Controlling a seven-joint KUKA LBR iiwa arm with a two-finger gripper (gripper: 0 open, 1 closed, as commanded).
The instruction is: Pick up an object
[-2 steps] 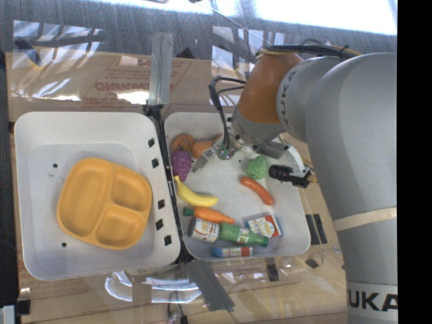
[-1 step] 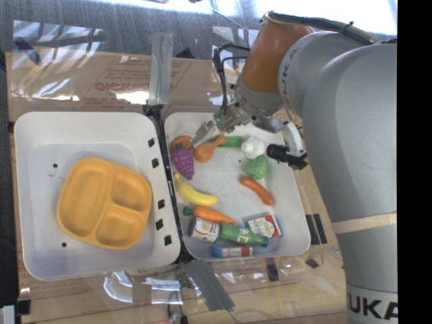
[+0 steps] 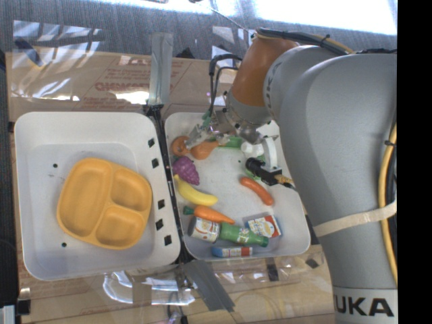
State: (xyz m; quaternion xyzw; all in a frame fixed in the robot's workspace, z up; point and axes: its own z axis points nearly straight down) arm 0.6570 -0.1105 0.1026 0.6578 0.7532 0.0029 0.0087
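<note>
The jaws (image 3: 202, 135) hang low over the right bin's (image 3: 294, 211) far corner, beside an orange pear-shaped toy (image 3: 201, 150) whose long axis runs left-right just beneath them; their state cannot be told.

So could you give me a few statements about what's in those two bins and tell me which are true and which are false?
1. The yellow divided tray lies in the left bin. True.
2. The banana lies on that tray. False: it is in the right bin, below the purple grapes.
3. The gripper is over the right bin's far end. True.
4. The green bottle stands upright. False: it lies on its side.
5. A carrot lies just above the bottle. True.
</note>
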